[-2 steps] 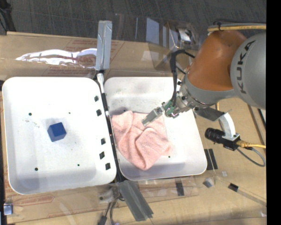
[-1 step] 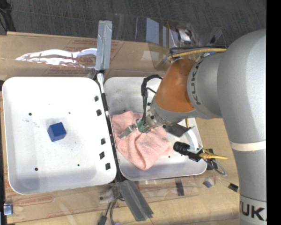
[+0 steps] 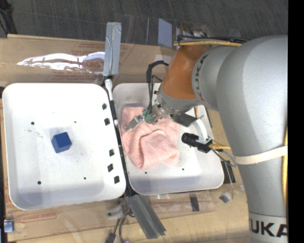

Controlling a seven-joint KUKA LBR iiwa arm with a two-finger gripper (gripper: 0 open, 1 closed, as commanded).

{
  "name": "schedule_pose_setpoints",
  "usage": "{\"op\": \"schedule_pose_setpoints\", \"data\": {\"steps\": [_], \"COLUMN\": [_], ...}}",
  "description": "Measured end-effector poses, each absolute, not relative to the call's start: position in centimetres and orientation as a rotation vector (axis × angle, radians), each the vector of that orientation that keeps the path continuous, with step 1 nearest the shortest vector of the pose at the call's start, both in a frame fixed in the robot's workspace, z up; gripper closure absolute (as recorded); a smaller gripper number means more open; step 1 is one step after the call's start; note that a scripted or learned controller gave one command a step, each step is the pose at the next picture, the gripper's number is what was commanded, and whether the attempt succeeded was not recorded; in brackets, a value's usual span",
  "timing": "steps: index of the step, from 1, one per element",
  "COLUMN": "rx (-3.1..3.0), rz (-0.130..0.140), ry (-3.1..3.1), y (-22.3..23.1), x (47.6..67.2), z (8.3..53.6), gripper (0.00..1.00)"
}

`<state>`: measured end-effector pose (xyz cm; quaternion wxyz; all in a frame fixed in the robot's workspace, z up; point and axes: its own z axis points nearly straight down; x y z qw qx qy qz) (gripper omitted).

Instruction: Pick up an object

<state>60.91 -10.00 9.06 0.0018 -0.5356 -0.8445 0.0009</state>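
A crumpled pink cloth (image 3: 148, 140) lies in the right bin (image 3: 192, 178), spread over its left and middle part. My gripper (image 3: 144, 118) hangs low over the cloth's upper edge, at the end of the orange-banded wrist. Its tip looks to touch the fabric or hover just above it. A small blue cube (image 3: 62, 142) rests on the floor of the left bin (image 3: 20, 110), far from the gripper.
The big grey arm covers the right side of the view and the right bin's far edge. A black cable connector (image 3: 193, 140) juts out beside the cloth. Cardboard (image 3: 55, 59) lies behind the bins, and a grey metal bar (image 3: 111, 47) stands at the divider.
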Motion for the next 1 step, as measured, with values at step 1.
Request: {"op": "schedule_pose_setpoints", "data": {"steps": [1], "rx": [-1.804], "rz": [0.005], "ry": [-2.563], "y": [-12.04], "x": [58.48], "z": [10.9], "gripper": [0.0]}}
